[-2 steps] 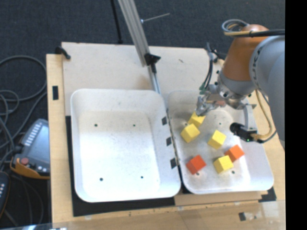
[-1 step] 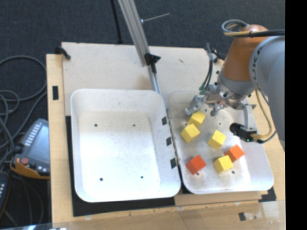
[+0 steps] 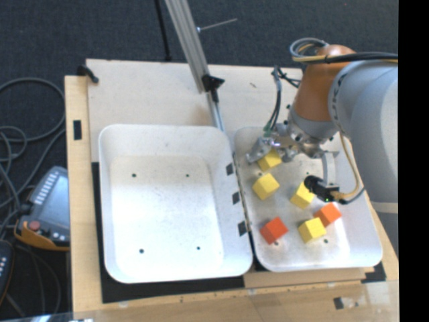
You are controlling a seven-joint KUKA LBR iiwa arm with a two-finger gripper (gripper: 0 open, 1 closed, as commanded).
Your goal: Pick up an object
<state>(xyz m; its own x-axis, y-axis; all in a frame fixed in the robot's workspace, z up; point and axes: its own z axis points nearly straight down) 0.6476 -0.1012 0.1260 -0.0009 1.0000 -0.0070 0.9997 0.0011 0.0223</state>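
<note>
From the overhead camera view I see my arm (image 3: 348, 106) reaching in from the right, its orange band above the wrist, bent down over the far end of the right bin (image 3: 362, 247). The tool (image 3: 271, 151) sits low in that bin, right at a yellow block (image 3: 271, 161) near the bin's far-left corner. The block shows just under the metal fingers and seems to touch them, but I cannot tell whether the tool is open or closed, or whether it grips the block.

Five more blocks lie loose on the same bin's floor. A second yellow block (image 3: 265, 186) sits just in front of the first. A third yellow block (image 3: 302, 196) lies further right, beside a black cable end. An orange block (image 3: 330, 215) rests near the right wall, with a fourth yellow block (image 3: 312, 229) just beside it. A red-orange block (image 3: 273, 230) sits near the left wall.

The left bin (image 3: 167, 200) lies alongside on the surface (image 3: 147, 92), its rim touching the right bin's.
</note>
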